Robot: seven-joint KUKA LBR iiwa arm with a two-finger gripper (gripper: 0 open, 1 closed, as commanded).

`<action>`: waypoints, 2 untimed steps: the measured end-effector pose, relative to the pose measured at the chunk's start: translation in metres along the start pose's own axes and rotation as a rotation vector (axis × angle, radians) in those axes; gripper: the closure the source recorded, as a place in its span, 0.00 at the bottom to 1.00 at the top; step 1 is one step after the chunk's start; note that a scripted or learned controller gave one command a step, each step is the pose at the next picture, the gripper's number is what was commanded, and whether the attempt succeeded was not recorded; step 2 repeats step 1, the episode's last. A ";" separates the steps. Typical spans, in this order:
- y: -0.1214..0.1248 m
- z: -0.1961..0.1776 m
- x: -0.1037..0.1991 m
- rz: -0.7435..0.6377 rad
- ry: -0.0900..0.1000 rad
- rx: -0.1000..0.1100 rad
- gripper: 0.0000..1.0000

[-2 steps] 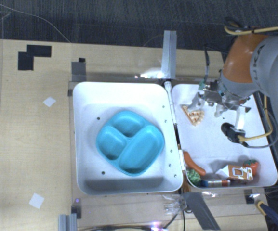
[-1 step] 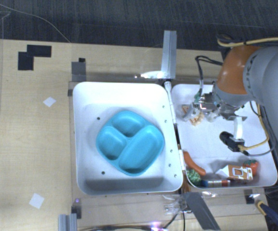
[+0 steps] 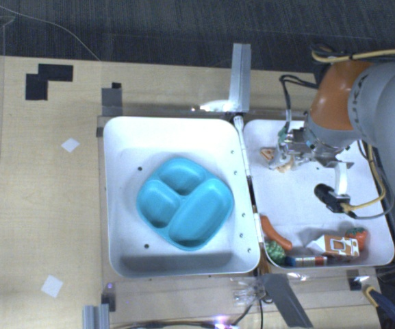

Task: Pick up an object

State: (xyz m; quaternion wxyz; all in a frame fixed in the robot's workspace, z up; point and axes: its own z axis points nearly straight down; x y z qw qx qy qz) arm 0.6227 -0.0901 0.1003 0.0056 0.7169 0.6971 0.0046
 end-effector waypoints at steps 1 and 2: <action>0.048 -0.086 0.039 -0.062 0.001 0.007 1.00; 0.048 -0.086 0.039 -0.062 0.001 0.007 1.00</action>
